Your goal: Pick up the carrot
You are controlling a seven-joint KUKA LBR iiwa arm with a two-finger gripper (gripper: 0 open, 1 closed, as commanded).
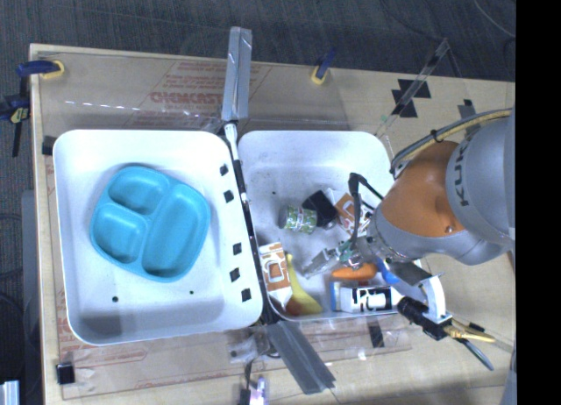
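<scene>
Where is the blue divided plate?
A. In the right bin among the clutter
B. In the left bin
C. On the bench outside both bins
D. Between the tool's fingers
B: the blue divided plate lies alone on the floor of the left bin, while the arm works over the right bin.

Gripper low in the right bin

The gripper (349, 252) touches the carrot (361, 270); a blue tray (152, 223) fills the left bin (79, 307).

Two white bins (79, 219), one blue tray (151, 222), one carrot (361, 270)
</scene>
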